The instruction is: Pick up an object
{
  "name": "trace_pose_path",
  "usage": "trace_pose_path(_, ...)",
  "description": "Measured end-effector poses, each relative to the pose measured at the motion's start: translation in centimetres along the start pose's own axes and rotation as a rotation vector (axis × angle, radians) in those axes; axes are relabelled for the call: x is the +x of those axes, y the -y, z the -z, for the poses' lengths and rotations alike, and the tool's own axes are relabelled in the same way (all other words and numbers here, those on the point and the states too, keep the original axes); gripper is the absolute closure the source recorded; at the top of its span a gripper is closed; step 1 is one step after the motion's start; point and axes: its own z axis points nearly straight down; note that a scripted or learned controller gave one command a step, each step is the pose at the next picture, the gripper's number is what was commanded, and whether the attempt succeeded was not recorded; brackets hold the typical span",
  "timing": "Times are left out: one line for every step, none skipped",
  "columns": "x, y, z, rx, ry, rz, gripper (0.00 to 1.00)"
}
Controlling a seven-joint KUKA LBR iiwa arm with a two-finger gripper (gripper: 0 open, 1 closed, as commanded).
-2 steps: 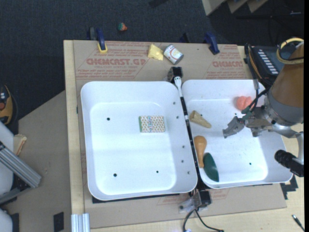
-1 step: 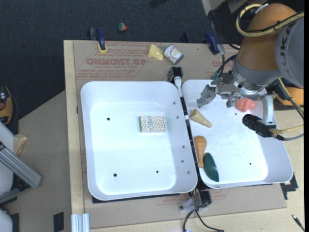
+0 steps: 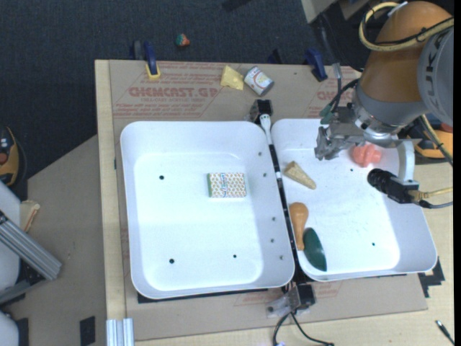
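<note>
Jaws first, and whether they are spread or pressed together cannot be told from up here; the dark metal of the gripper [image 3: 328, 150] blurs into one mass. It hangs low over the far part of the right-hand shallow white plastic bin [image 3: 403, 265], and I see nothing caught in it.

Candidates are close. Just beside it, on the arm's side, sits a soft-looking pink lump [image 3: 366, 153], rounded and matte. Near it on the other side lies a tan wedge [image 3: 299, 175], cheese-shaped, pointing toward the divider. Further down the bin, an orange-tan pear-shaped piece [image 3: 297, 218] touches a glossy dark green oval [image 3: 314, 249], both crowded against the bin's inner wall.

Over in the left-hand white bin [image 3: 137, 193], well apart, lies a small flat rectangular block with a pale speckled print [image 3: 227, 184], alone on bare plastic.

For a clean pick I'd judge the wedge or the pink lump the best bet. Centre over one, come straight down, and close across the narrow dimension. The wedge's sloped faces may squirt out under pressure, so grip its parallel sides. The pink lump looks squashy and forgiving. The pair at the wall looks awkward, with little room to straddle.
</note>
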Motion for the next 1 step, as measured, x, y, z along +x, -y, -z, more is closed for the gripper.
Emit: trace_pose_path(6.46, 3.18, 15.48, -0.014, -0.004, 0.009, 1.00)
